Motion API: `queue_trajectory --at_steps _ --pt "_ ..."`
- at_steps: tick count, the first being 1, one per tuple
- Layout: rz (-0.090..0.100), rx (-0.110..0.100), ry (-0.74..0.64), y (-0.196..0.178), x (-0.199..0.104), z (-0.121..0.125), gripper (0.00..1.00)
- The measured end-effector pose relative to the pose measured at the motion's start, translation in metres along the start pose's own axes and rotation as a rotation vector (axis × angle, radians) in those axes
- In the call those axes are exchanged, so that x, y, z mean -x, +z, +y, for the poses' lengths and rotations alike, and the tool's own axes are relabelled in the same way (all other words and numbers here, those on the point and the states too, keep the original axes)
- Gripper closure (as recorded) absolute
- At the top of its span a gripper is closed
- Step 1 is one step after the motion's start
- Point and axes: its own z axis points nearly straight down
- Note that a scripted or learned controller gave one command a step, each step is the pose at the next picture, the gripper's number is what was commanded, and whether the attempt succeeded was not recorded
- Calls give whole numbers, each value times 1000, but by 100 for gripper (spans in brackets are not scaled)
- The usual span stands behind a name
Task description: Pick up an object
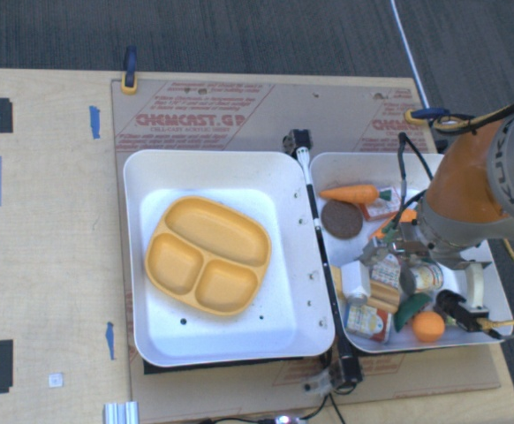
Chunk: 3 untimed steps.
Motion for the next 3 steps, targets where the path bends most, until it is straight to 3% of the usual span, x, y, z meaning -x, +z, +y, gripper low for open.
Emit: queue_trajectory --at_steps 1,2,3 --pt "0 4 0 -11 0 1 100" --pt "2 5 -4 -94 -115 16 100" --pt "1 1 -1 -124 -118 -41 100"
